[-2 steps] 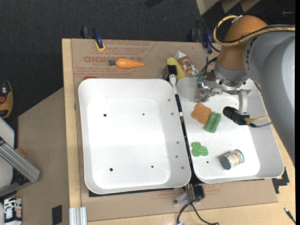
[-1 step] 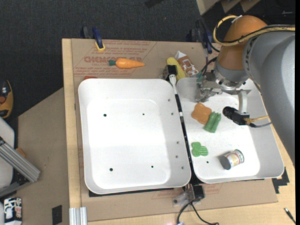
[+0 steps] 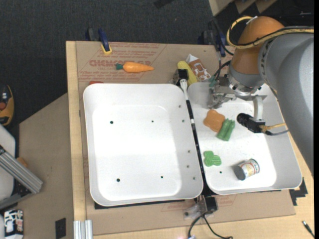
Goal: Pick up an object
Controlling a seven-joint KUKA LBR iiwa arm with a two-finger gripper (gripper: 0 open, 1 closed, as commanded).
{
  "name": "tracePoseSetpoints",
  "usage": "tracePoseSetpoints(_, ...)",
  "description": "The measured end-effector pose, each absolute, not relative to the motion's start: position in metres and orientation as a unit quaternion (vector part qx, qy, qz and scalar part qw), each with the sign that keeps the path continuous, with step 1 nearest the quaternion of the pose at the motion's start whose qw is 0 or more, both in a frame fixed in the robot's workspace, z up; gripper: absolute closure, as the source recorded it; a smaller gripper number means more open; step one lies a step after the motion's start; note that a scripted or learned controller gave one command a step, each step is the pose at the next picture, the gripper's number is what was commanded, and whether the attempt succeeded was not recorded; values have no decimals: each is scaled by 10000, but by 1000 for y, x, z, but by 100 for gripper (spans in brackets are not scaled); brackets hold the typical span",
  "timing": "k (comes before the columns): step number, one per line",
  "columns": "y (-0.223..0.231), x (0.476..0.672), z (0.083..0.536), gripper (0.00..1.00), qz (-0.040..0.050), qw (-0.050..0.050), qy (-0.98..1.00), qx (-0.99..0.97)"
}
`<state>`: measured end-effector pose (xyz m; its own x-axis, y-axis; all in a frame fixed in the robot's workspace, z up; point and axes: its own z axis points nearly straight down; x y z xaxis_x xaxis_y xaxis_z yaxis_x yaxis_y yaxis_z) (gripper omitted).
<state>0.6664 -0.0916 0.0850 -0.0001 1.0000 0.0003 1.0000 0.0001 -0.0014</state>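
My gripper (image 3: 218, 99) hangs low over the back of the right bin (image 3: 279, 176), under the orange-banded wrist. Just in front of it lies an orange block (image 3: 214, 119), and a ribbed green piece (image 3: 227, 130) leans against that block's right side. A small green clover-shaped toy (image 3: 212, 159) lies nearer the front by the bin's left wall. A silver can (image 3: 247, 169) rests on its side at the front right. Nothing shows between the fingers.
The left bin (image 3: 99, 113) sits beside the right one. Behind the bins on the cardboard lie a toy carrot (image 3: 135, 67), a yellow piece (image 3: 186, 69) and a brown-and-white packet (image 3: 198, 69). A black cable fitting (image 3: 250, 122) hangs from the arm over the right bin.
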Motion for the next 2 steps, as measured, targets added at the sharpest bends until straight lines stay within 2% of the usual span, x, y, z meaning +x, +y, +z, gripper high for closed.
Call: tracePoseSetpoints(2,-92,666,85,100,4,4,-7071,-7071)
